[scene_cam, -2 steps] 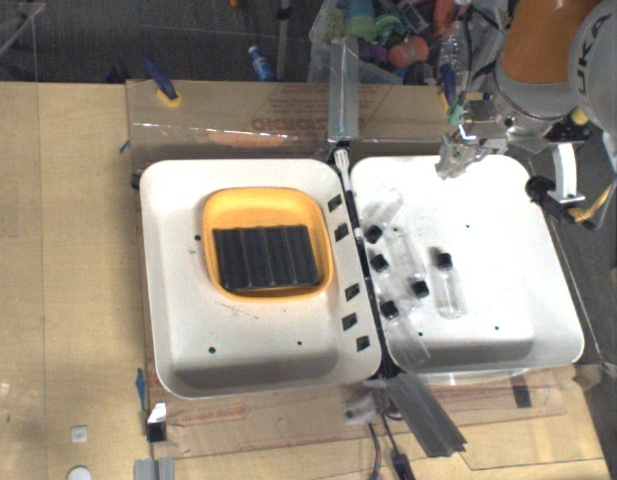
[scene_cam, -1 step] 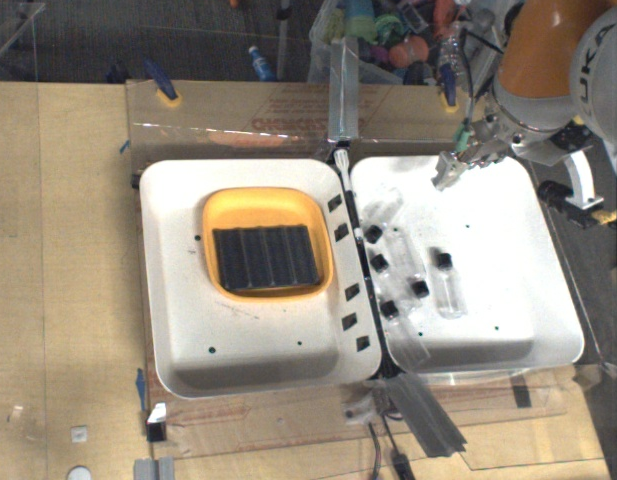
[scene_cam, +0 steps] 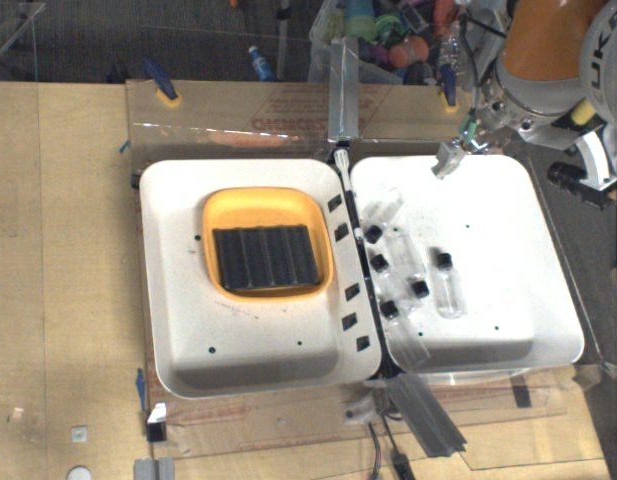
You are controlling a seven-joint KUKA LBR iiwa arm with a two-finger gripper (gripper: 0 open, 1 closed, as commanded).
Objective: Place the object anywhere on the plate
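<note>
- White bins, two, side by side on the wooden bench (scene_cam: pixel 48 268); a grey bracket (scene_cam: pixel 428 423) juts out at the near edge, below the seam between them.
- Left bin (scene_cam: pixel 178 358): holds the yellow-orange plate (scene_cam: pixel 266 203), squarish with rounded corners, set a little toward the far half.
- On the plate: a dark ribbed slab (scene_cam: pixel 266 258), flat, covering most of the plate's floor toward its near rim. Nothing else sits on it.
- Right bin (scene_cam: pixel 508 298): clear bottles with black caps, lying down near the left wall and centre. One bottle (scene_cam: pixel 446 283) lies lengthwise near mid-bin, cap at the far end; others (scene_cam: pixel 393 263) cluster just beside the seam, hard to count since the clear bodies fade into the white floor.
- Which of these is the object to move, cannot tell; all lie in the right bin, well apart from the plate.
- Divider (scene_cam: pixel 350 268): a row of black tabs runs along the seam.
- Gripper (scene_cam: pixel 458 153): at the far edge of the right bin, nothing visibly between its fingers; open or closed, cannot tell, too small and pale.
- Arm (scene_cam: pixel 558 28): orange band at upper right, above the wrist.
- Far back: a clear tub of coloured toys (scene_cam: pixel 398 8) beyond the bench.
</note>
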